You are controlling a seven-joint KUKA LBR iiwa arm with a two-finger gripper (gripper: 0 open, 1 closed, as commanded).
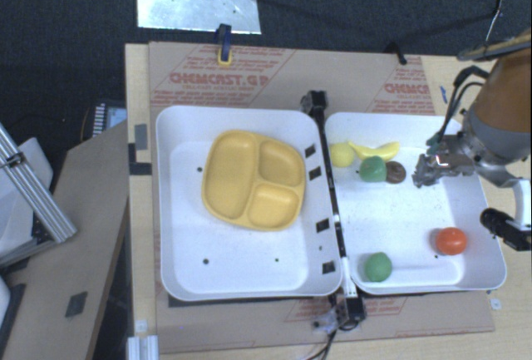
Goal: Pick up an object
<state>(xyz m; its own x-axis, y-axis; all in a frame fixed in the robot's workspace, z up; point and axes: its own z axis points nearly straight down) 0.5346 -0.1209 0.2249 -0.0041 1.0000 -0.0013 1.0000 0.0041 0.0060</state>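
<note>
The brown round piece [396, 173] was the object nearest your gripper [426, 174], and it lay on the floor of the right bin [478, 221], touching the green piece [372, 170] on its left. Just beyond those sat a yellow ball-like fruit [342, 155] and a banana-shaped toy [375, 150]. The gripper hung over the bin just right of the brown piece, near it, but you could see nothing between its fingers; whether they were spread or closed you could not tell from this slant, since the tips read as a dark, glinting cluster.

So you should have judged the pick as not yet made. Every object rested on the bin floor: the orange-red ball [450, 241] near the bin's right wall, and a second green ball [378, 266] toward the front left corner. The left bin [179, 258] held only a yellow divided plate [253, 180].

What was left for you was nearly all of it: settle over one object, close on it, and lift it clear. The crowded cluster looked the harder target; the lone orange-red ball looked easier.
</note>
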